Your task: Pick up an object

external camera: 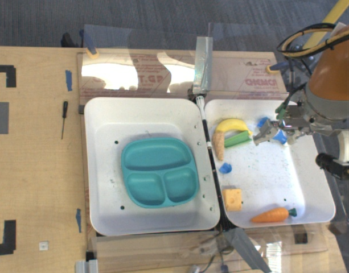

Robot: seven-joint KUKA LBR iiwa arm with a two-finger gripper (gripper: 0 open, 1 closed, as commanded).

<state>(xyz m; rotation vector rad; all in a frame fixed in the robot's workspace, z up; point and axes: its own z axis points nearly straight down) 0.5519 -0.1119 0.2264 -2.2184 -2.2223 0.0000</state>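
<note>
The gripper (266, 134) hangs with fingers apart over the right bin (316, 209), gripping nothing, with a yellow banana (228, 126) and a green block (237, 139) just to its left.

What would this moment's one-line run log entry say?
phase: reaching | end effector: over right bin, near blue object | grasp: none visible | banana, carrot in right bin | teal tray in left bin

Grey carpeted floor (163, 4) beyond, pale wooden bench (32, 152), glare on clear panel (134, 73) behind bins
</note>
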